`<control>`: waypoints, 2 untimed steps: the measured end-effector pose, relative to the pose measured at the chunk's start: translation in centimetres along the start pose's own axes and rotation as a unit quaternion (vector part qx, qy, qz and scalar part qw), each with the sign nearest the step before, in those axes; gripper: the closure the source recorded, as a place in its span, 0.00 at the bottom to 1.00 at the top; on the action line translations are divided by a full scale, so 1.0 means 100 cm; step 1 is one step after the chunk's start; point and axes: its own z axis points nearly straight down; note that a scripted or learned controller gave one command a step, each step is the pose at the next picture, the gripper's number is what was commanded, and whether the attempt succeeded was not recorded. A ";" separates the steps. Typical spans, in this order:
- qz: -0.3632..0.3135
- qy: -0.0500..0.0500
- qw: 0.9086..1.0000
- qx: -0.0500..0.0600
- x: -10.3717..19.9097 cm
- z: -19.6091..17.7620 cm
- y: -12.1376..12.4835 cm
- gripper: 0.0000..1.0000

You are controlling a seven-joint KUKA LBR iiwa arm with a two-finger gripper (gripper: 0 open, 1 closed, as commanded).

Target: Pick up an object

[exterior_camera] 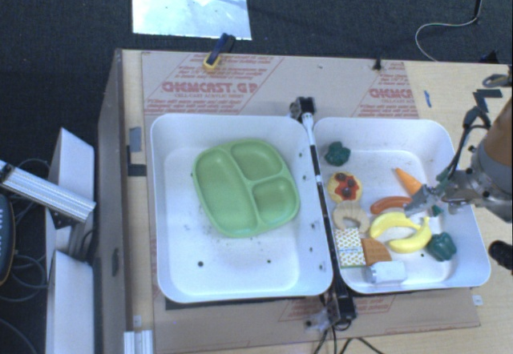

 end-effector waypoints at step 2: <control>-0.001 0.000 1.000 -0.001 0.039 0.116 0.157 0.00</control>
